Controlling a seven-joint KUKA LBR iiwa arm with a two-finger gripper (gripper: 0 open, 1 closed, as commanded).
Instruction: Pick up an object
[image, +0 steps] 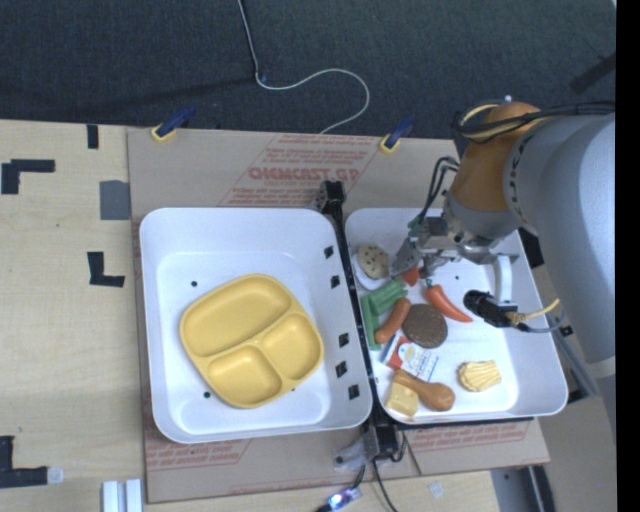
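The right white bin (535, 395) holds several toy foods: a speckled cookie (374, 261), a green piece (379, 302), a brown sausage (392, 320), a round dark patty (425, 326), a red chili pepper (447, 303), a ridged yellow chip (479, 376), a tan drumstick (430, 393), a cheese wedge (401, 401) and a small printed packet (416, 361). My gripper (413, 263) hangs low over the bin's upper left part, just right of the cookie and above the green piece. A bit of red shows right beneath it.
The left white bin (165, 240) carries a yellow divided tray (250, 338). A black divider (345, 300) separates the bins. The grey arm and orange band (490, 170) cover the right bin's far right side. A white cable (300, 80) lies behind the bins.
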